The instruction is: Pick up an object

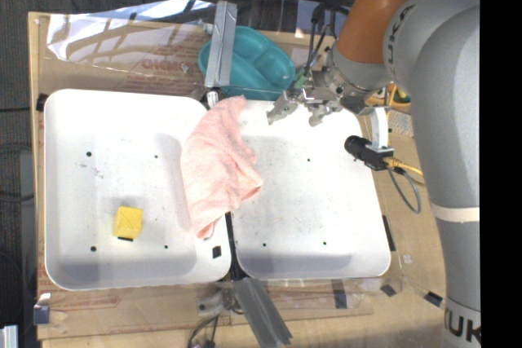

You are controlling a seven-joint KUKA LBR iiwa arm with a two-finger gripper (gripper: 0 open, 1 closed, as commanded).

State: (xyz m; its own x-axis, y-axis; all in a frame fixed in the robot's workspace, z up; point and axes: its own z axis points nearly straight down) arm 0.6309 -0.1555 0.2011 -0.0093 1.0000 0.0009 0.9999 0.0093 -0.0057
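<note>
A pink cloth (218,163) lies crumpled across the ridge between the two bins, hanging into both. In the left bin (73,118) a small yellow block (128,222) rests near the front. My gripper (294,116) hovers over the back edge of the right bin (326,208), just right of the cloth's upper end. Its two fingers (276,113) are spread apart with nothing between them, so it is open.
A teal plastic object (249,63) sits behind the bins next to an upright metal post (218,45). A black cable part (367,150) on the arm hangs over the right bin's right side. Clear plastic sheeting (122,33) lies at the back left.
</note>
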